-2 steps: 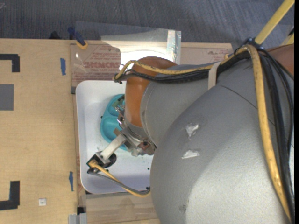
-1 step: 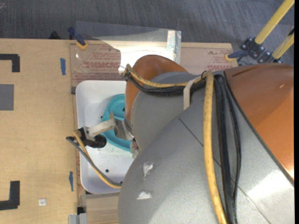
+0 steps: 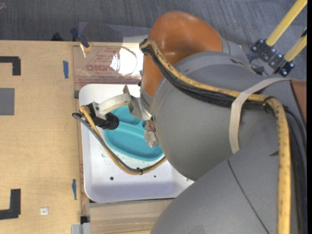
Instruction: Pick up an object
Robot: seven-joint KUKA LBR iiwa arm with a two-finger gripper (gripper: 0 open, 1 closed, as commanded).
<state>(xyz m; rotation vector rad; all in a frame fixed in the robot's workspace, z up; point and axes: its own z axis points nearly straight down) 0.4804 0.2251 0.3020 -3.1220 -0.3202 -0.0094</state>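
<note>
Bulk of the grey robot arm [image 3: 209, 130], with its orange band [image 3: 180, 33] uppermost, hangs over the shallow white bin [image 3: 97, 179] and covers the bin's right side. The smooth turquoise plastic dish-like piece [image 3: 127, 135] lies in the middle of that bin, its curved body running from upper left to lower right, and its right end passes under the wrist.

The gripper [image 3: 150, 133] sits at the dish's right edge, touching it or just above it; the slanted view does not settle which. The wrist housing hides its working end, so I cannot tell whether the gripper is spread or closed, and nothing is visibly held.

A yellow-and-black cable [image 3: 112, 155] loops from the wrist across the bin floor, around the dish's left and lower sides.

The relation that matters, as I judge it: most of the dish lies left of the gripper, so a grasp would take its near rim rather than its centre, and a thin curved rim may slip.
</note>
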